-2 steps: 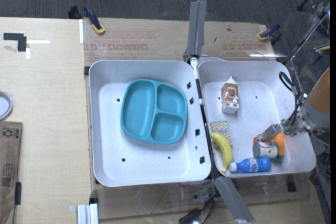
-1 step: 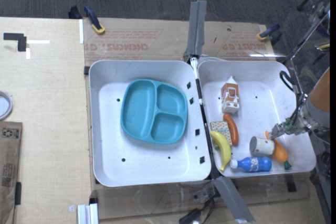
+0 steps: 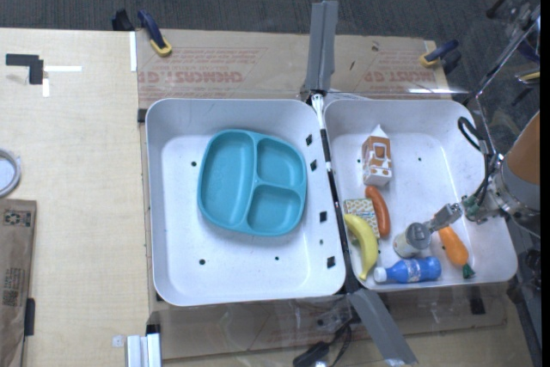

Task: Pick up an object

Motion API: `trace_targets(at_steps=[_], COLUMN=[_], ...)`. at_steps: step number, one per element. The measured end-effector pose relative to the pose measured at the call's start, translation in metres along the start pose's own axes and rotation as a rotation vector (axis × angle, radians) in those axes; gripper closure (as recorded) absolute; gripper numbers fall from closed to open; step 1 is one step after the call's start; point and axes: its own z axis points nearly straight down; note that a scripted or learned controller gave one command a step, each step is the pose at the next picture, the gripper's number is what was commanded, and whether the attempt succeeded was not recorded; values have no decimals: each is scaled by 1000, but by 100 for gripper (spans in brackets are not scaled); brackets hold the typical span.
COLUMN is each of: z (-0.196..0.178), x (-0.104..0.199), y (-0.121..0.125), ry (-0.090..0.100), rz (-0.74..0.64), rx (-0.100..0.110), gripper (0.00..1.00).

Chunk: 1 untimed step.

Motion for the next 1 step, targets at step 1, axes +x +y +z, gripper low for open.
trace_targets(at_steps=[1], z=[18], x=[30], y=[44], ry=[7], rz=[94], rx=[23], gripper=[0])
